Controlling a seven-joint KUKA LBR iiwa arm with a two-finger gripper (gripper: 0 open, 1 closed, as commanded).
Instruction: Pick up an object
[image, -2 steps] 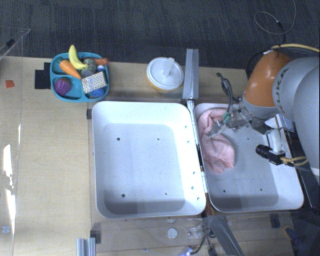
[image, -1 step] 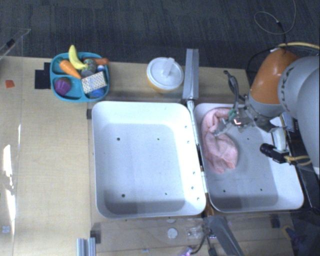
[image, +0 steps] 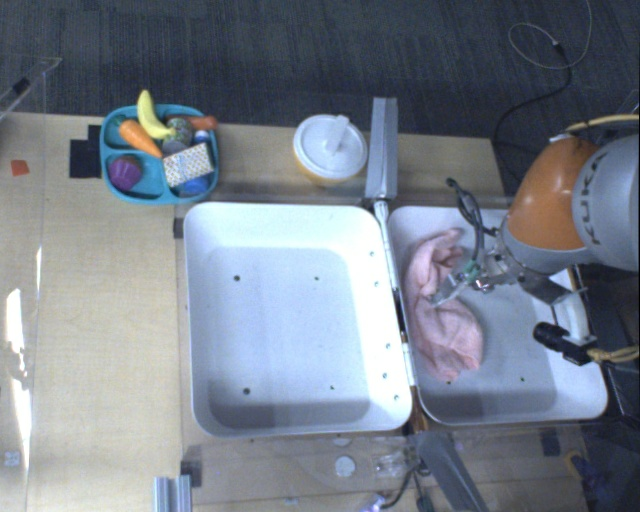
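the bench (image: 90, 330) is a pale wood top carrying two shallow white bins side by side, which keeps whatever the arm works on corralled within reach. the left bin (image: 290, 400) sits near the bench's middle with just its floor and a few small holes showing, and the right bin (image: 520, 400) lies against it toward the bench's right edge. the grey arm (image: 590, 200) with its orange band leans in over the right bin's right rim, low enough that i'd judge it is going for a grab. in that bin, along its left wall, lies a crumpled pink cloth (image: 445, 335), the only thing there to pick, slumped in soft folds that should bunch easily. the gripper (image: 462, 280) is down at the cloth's upper part; whether it is clenched or released i cannot tell from here. at the bench's far edge stand a white-lidded yellow tub (image: 330, 148) and, toward the far left corner, a blue tray of toy food (image: 158, 152), parked out of the way. beyond is dark carpet (image: 300, 45) with a loose cable (image: 545, 45).
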